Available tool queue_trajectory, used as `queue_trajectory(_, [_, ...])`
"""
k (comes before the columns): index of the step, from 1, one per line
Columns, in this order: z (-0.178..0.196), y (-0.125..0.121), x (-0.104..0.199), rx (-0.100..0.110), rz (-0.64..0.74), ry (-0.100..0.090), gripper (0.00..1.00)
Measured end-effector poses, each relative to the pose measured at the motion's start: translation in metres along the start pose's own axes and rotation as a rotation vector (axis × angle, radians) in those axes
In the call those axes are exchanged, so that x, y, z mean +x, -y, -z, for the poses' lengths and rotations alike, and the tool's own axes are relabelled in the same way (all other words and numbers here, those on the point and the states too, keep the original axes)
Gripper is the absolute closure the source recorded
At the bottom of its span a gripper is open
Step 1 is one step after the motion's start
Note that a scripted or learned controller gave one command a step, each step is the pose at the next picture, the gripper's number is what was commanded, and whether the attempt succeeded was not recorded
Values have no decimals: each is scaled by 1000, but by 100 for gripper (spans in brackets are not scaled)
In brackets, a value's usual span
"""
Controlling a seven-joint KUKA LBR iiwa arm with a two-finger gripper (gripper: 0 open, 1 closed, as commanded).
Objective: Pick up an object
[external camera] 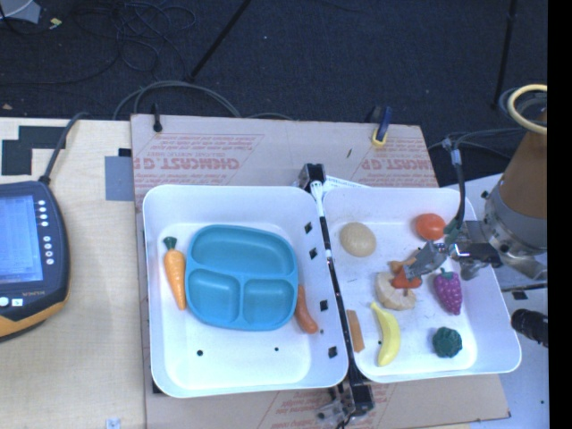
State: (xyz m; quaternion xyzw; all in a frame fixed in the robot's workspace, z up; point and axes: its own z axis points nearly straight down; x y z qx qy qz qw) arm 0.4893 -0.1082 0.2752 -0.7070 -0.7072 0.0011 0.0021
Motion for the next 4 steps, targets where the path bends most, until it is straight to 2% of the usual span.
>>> queue_trajectory(1, [-108, 16, 22, 11, 1, -3, 0])
queue_trajectory(2, [-186, 4, 20, -24, -11, 14, 0])
queue_trajectory(3, [-175, 7, 22, -10, -11, 4, 100])
queue_trajectory(4, [-82, -38, 141, -13, 13, -3, 100])
